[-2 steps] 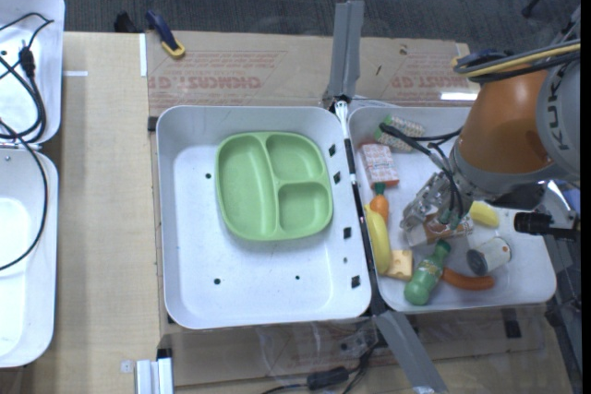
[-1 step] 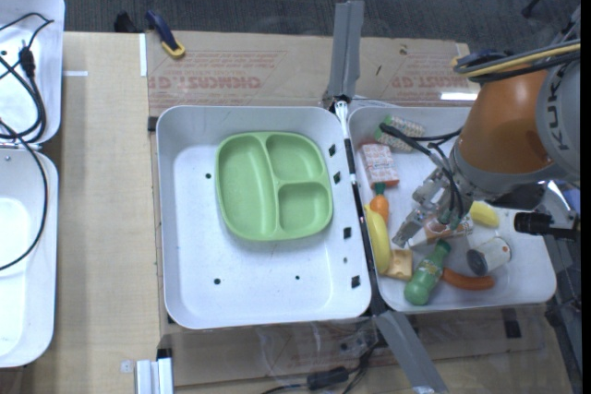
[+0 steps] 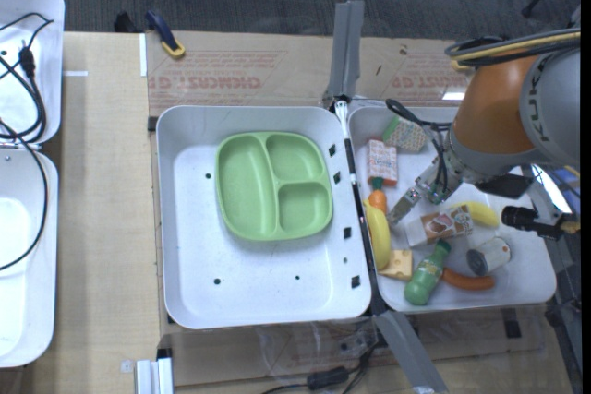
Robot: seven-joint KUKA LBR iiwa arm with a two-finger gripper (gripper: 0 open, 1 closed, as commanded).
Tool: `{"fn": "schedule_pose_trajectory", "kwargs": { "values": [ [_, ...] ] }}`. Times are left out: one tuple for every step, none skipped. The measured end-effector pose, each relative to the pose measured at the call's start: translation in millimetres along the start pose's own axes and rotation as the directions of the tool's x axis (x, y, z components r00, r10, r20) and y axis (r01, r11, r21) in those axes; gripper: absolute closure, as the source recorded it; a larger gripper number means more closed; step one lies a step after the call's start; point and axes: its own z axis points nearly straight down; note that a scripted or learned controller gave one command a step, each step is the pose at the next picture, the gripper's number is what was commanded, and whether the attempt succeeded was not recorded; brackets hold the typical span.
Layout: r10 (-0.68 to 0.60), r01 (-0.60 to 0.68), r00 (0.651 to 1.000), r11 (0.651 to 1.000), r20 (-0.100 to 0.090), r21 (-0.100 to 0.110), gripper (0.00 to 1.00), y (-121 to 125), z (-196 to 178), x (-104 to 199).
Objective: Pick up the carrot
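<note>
Over the right bin the hand hovers; whether it's apart or together, I cannot tell. Carrot sits just left, beside the banana — drop straight, straddle it cleanly.

arm: reaching from right | end effector: lowered, tilted left

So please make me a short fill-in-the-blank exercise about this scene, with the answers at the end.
1. The green divided plate lies in the ____ bin.
2. The plate has ____ compartments.
3. The carrot lies just above the yellow ____ in the right bin.
4. The gripper hovers over the ____ bin.

Missing words: left; three; banana; right
</note>
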Motion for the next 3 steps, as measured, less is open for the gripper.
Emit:
{"fn": "schedule_pose_trajectory", "kwargs": {
  "values": [
    [0.023, -0.023, 1.000, 1.000, -0.001, 0.001, 0.00, -65, 0, 26],
    [0.215, -0.215, 0.977, 0.977, 0.001, 0.000, 0.00, -45, 0, -42],
    [-0.144, 0.144, 0.990, 0.990, 0.000, 0.000, 0.00, -3, -1, 7]
  ]
}}
